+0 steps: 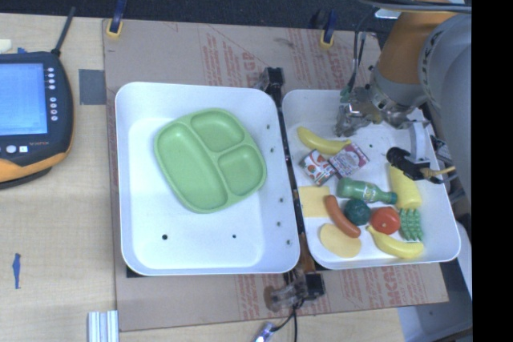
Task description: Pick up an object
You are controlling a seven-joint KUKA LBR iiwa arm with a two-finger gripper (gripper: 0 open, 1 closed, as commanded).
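Yellow banana (pixel 396 245) nearest, right bin (pixel 449 248) six o'clock; my gripper (pixel 350 120) at eleven o'clock above it, finger state indiscernible.

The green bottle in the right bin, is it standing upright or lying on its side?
Lying on its side. The green bottle shows its full length across the floor of the right bin, with its neck pointing toward the view's right.

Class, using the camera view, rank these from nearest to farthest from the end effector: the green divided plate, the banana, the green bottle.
From the end effector:
1. Banana, just below-left, right bin.
2. Green bottle, lower, mid right bin.
3. Green divided plate, far left, in the left bin.
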